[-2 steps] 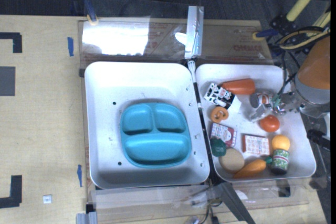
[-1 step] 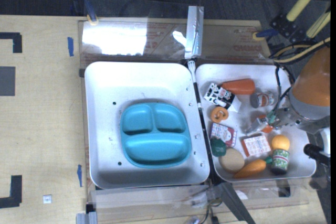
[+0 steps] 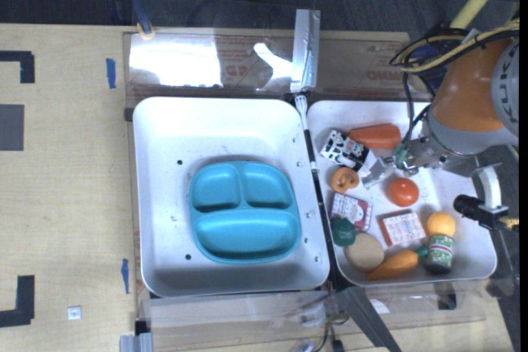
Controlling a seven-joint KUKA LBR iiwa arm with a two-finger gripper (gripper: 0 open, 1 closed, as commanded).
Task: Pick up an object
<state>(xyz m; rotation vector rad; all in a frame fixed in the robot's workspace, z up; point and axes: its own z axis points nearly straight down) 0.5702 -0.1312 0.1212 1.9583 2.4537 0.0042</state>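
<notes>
The right bin [image 3: 478, 177] holds several small items. A red sausage [image 3: 375, 134] and a black-and-white packet [image 3: 342, 148] lie near its back. An orange pepper [image 3: 345, 179] and a red tomato [image 3: 403, 192] sit around the middle. Nearer the front are a yellow lemon [image 3: 441, 224], a carrot [image 3: 394, 264] and a beige potato [image 3: 364, 251]. My gripper [image 3: 386, 164] is low in this bin, between the sausage, the pepper and the tomato. It points left from the orange-banded arm [image 3: 466, 99]. I see nothing clearly held.
The left bin [image 3: 157, 136] holds a blue divided plate [image 3: 244, 208]. Also in the right bin are two red packets [image 3: 352, 210] [image 3: 402, 228], a dark green item [image 3: 342, 233] and a small can [image 3: 440, 253]. Cables [image 3: 429, 49] hang behind the arm.
</notes>
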